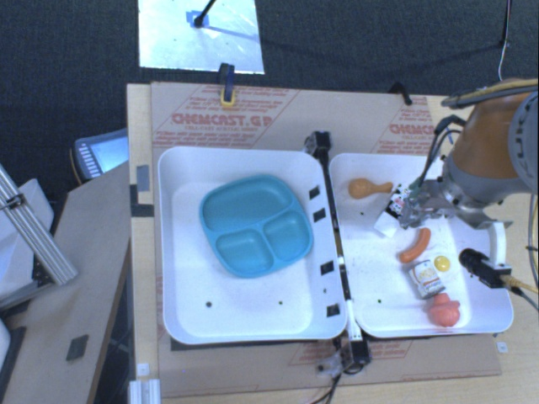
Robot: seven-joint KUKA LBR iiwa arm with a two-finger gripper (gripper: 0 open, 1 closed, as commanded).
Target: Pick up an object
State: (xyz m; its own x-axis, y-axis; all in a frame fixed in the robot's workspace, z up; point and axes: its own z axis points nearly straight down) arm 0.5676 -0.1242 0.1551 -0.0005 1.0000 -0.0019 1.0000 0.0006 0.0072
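Taking the right bin (pixel 370 314) as the landmark: at its near right corner lies a pink-red rounded toy (pixel 445 311). Just beyond that, a small can (pixel 426 278) with a white label lies on its side, and a small yellow piece (pixel 443 263) sits just right of the can. Farther in, near the bin's middle, an orange sausage-shaped toy (pixel 414 245) lies at a slant. The gripper (pixel 402 212) hangs just beyond the sausage's upper end, over the bin's floor beside a small white piece (pixel 385 225); whether its jaws are open or closed, or hold anything, cannot be told. Toward the bin's far wall lies a tan drumstick-shaped toy (pixel 369 188). Left of the right bin, the left bin (pixel 181 310) holds a blue divided plate (pixel 255 225).
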